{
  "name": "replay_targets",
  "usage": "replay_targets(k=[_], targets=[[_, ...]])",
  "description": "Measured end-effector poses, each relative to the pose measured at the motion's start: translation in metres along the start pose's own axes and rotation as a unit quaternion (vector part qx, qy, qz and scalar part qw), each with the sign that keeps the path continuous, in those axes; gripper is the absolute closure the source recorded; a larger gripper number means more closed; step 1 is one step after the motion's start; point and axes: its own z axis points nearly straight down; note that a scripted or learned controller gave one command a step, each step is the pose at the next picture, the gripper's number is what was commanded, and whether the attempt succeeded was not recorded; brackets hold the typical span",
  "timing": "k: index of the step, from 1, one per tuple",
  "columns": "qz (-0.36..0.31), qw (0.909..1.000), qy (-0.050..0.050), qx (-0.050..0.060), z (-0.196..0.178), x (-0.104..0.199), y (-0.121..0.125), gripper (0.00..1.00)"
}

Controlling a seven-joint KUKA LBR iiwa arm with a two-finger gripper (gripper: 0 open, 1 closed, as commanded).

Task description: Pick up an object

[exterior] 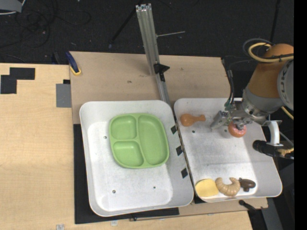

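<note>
My gripper (pixel 231 122) hangs low over the far right part of the right bin (pixel 216 152), below the grey wrist and the orange band. A small red round object (pixel 237 130) sits right under it, partly covered by the gripper, and I cannot tell whether it is touched or lifted. An orange drumstick-shaped piece (pixel 192 120) lies to the gripper's left near the bin's far edge. At the bin's near edge lie a yellow piece (pixel 206 189), a tan curled piece (pixel 228 186) and a small brown piece (pixel 247 183).
The left bin (pixel 96 176) holds a green divided plate (pixel 139 141). A metal post (pixel 149 47) rises behind the gap between the bins. Black clips (pixel 178 150) sit along the rim between the bins.
</note>
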Motion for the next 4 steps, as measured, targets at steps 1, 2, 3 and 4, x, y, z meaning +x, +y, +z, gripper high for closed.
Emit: replay_targets(k=[1,2,3,4], targets=[[-0.002,1.0,0.0,0.0,0.049,0.006,0.007,0.0],[-0.002,1.0,-0.001,-0.005,0.059,0.006,0.009,0.0],[-0.002,0.9999,-0.006,-0.009,0.045,0.002,0.011,1.0],[-0.001,1.0,-0.001,-0.005,-0.008,-0.003,0.02,1.0]])
